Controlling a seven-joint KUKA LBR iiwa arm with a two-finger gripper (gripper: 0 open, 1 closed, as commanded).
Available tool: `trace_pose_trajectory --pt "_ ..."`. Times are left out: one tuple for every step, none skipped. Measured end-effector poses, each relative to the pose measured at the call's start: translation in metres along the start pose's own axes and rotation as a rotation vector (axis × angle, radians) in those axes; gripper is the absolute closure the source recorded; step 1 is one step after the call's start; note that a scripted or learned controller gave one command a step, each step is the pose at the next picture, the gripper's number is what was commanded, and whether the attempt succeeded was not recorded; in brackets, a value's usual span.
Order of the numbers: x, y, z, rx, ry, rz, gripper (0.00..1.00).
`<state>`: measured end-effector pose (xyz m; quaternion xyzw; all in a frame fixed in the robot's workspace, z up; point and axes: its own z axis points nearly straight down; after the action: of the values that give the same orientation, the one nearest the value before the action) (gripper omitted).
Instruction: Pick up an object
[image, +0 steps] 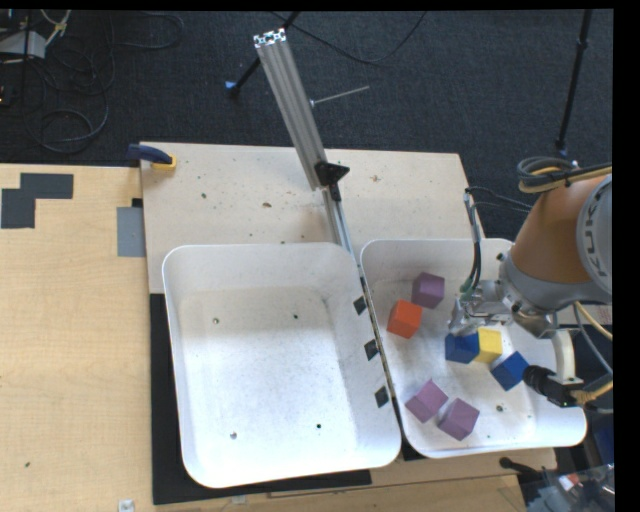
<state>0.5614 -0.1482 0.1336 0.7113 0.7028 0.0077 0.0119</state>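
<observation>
The fingers (468, 328) hang low at the right of the frame, inside the right bin (560, 432), and whether they are spread or pressed together I cannot tell: the metal tips blur into the cubes below them. They sit just above and touching, or nearly touching, the dark blue cube (461, 348), with the yellow cube (490, 343) just beside it on the right. Nothing is visibly pinched between them.

The other candidates lie around this pair. An orange cube (405, 319) sits to the left, a purple cube (429, 289) above it toward the bin's upper part, a second blue cube (509, 370) to the lower right, and two more purple cubes (427, 400) (458, 418) near the bin's lower edge. The left bin (185, 290) fills the middle of the frame on the counter (230, 195).

By my reading, the step in hand is the descent or closing phase on the dark blue cube, not yet a lift. The next move calls for a firm close on one cube alone. The yellow neighbour touches it, so a finger may land on the seam between the two and push both aside. After closing, a straight rise would show whether the cube comes along.
</observation>
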Motion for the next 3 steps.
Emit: trace_pose_trajectory --pt "0.009 0.004 -0.049 0.026 0.006 -0.014 1.0" --pt "0.009 0.0 -0.093 0.025 0.006 -0.014 1.0" --pt "0.008 0.002 -0.141 0.025 0.005 -0.014 1.0"
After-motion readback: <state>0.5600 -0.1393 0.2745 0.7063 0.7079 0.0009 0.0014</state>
